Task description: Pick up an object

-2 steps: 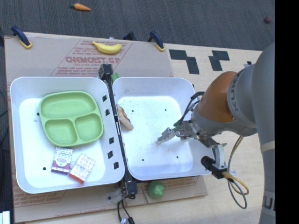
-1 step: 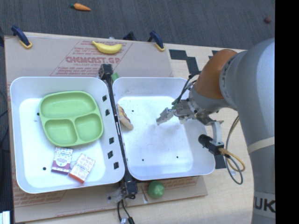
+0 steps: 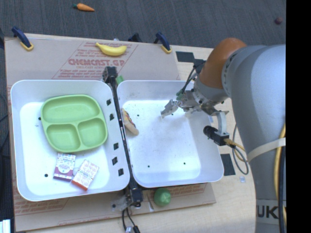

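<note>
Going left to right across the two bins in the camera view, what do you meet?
Two small packets and → green divided plate (overlapping the packets in span) → hot dog toy by the divider → gripper over the right bin.

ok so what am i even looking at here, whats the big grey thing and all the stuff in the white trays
The big grey thing is a robot arm with an orange band, reaching in from the right. The camera is fixed above the bench, looking down at a slant. At the arm's tip is a two-finger gripper, above the right bin, with nothing visible between its fingers. That bin holds a hot-dog-like toy by its left wall. The left bin holds a green divided plate and two small boxes. Outside the bins lie a toy banana, a green ball and, on the floor, a carrot.
</note>
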`<state>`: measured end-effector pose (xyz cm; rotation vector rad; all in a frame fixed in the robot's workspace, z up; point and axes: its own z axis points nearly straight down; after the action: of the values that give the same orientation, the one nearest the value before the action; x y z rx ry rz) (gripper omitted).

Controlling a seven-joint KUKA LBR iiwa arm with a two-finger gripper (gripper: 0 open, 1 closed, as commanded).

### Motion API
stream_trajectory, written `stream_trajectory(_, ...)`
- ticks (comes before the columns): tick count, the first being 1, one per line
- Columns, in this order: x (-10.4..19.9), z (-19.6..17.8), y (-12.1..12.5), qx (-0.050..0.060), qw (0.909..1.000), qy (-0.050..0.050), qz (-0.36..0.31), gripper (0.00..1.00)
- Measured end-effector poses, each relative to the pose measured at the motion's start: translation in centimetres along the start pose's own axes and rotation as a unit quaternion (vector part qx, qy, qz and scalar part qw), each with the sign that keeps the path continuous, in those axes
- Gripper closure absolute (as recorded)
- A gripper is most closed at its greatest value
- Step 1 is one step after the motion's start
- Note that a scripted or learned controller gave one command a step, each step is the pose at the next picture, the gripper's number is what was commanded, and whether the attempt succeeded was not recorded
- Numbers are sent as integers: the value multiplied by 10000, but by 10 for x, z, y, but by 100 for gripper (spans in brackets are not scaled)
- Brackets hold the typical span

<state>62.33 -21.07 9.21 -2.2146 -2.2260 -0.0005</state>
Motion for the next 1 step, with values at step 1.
stream_trajectory(1, 1, -11, 1, 1, 10000, 3, -29, 100)
